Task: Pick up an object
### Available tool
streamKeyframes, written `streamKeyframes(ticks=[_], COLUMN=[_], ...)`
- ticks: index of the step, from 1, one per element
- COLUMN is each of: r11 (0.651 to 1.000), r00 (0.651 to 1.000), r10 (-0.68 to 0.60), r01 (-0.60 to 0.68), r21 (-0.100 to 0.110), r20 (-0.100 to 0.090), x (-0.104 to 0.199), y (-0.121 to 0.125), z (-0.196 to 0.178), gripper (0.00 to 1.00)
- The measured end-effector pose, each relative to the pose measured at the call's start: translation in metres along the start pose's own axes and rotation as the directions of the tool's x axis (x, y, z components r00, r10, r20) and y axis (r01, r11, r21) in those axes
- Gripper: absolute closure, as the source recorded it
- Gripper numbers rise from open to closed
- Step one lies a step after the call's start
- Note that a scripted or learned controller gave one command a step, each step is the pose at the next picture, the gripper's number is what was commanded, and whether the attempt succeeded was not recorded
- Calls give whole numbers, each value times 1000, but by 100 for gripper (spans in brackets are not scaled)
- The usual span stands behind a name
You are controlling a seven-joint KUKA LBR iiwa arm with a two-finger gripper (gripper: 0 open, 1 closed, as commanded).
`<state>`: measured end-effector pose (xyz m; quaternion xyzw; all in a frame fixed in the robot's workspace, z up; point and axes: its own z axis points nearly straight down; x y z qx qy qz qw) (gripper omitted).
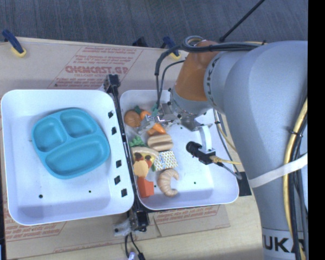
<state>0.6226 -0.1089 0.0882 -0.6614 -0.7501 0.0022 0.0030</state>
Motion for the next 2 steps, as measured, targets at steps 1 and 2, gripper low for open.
streamKeyframes(ticks=[1, 2], r11=[1000, 992], r00=[1000, 992], r10=[-5, -129], r01=[5, 129], r21=[8, -1], r20=[-1, 1], x=[0, 47], y=[-1, 32], z=[-6, -101], gripper=[100, 100])
